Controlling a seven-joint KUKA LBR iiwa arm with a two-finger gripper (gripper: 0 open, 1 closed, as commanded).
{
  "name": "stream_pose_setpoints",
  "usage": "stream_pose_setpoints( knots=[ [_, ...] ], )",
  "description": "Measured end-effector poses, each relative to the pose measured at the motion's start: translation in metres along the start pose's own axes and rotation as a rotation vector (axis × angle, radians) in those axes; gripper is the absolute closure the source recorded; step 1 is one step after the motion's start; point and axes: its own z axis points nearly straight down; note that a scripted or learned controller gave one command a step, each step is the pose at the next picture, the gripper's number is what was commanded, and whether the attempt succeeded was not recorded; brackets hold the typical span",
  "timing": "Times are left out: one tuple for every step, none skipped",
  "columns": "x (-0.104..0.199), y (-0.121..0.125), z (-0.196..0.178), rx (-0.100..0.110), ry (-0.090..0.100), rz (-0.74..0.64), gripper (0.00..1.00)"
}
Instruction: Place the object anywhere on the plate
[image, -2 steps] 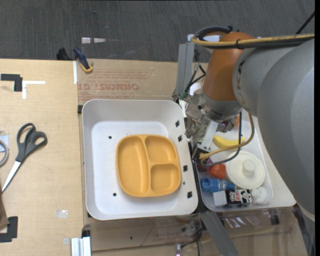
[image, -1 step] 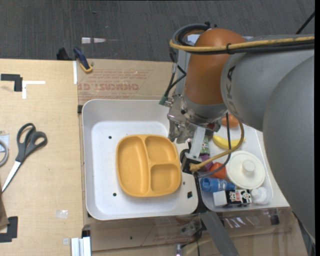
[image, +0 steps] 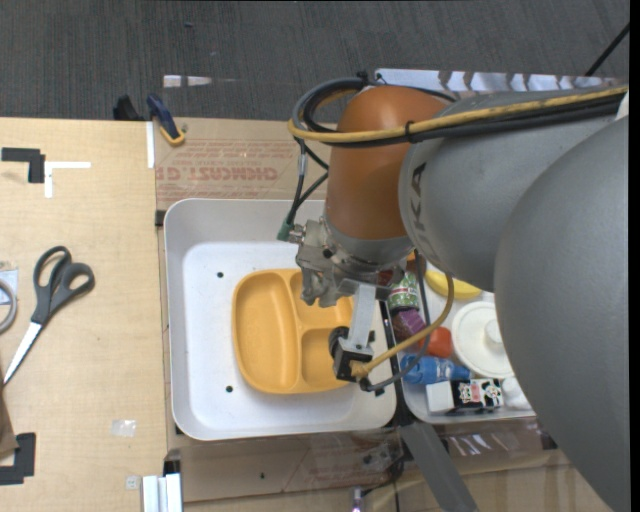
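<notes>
Gripper (image: 318, 283) hangs over the rim of the yellow divided plate (image: 262, 335), which lies in a white bin (image: 190, 340). Clenched or released: cannot tell.

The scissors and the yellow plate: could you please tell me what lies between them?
In the camera view, only bare bench, then the white bin's left wall and floor, separate the scissors from the yellow plate.

**Arm reaching in, hand pointing down**

1 grey arm (image: 540, 220) comes in large from the right. Its orange band (image: 385, 160) sits above the metal wrist (image: 335, 255), which points steeply downward. The hand (image: 318, 285) hangs just under the wrist, mostly hidden by it from this angle.
</notes>
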Motion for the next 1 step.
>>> stream_pose_setpoints(
  knots=[
    [-0.0005, -0.0281, -0.1314, -0.004, -0.001, -0.203, 1.0]
  ],
)
